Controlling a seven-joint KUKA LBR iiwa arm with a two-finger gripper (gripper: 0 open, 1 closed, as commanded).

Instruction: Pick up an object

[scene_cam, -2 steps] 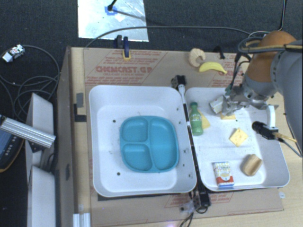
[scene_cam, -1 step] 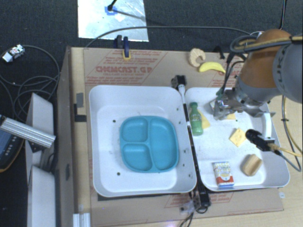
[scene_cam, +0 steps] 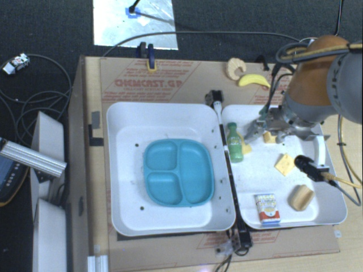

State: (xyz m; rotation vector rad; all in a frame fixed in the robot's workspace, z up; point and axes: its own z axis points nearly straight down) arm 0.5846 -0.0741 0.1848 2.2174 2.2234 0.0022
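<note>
The right white bin [scene_cam: 334, 208] holds a green bottle [scene_cam: 234, 142] lying against its left wall, with a small yellow piece [scene_cam: 246, 149] beside it. Also in that bin are a yellow wedge [scene_cam: 285, 164], a tan bread-like piece [scene_cam: 301, 198] and a small red and white carton [scene_cam: 266, 208]. My gripper [scene_cam: 266, 131] hangs low over the bin's far part, just right of the bottle's cap. A small yellow block [scene_cam: 270, 136] sits right under it; whether it is gripped is unclear.
The left white bin [scene_cam: 122, 152] holds a blue divided plate [scene_cam: 178, 171]. Behind the right bin, on the cardboard, lie a banana [scene_cam: 253, 81] and a beige ring-shaped piece [scene_cam: 235, 68]. A black clamp [scene_cam: 215, 99] sits at the far end of the divide between the bins.
</note>
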